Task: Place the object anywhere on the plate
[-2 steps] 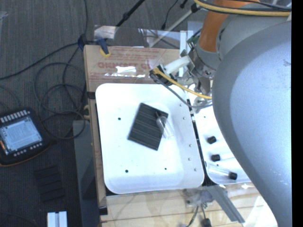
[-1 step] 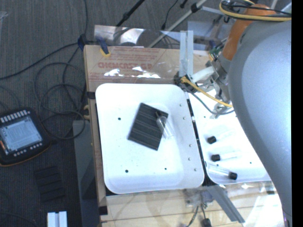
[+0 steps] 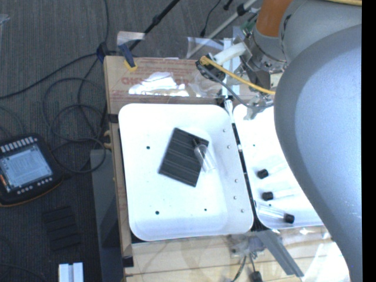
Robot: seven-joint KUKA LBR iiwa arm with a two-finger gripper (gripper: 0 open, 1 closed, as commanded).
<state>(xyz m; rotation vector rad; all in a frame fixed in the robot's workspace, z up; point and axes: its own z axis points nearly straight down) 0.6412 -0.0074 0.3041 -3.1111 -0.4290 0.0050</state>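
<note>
Your tube [image 3: 202, 155] lies at the plate's [image 3: 181, 157] right edge, half on. Pincer [image 3: 254, 107]: grip state unclear. Lower squarely, lift, release nearer the plate's centre.

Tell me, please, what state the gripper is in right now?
Gripper: cannot be told; it hangs by the strip between the two bins' far ends.

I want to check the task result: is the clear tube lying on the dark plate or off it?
On it. The clear tube lies flat across the dark ribbed plate's right edge, inside the left white bin.
</note>
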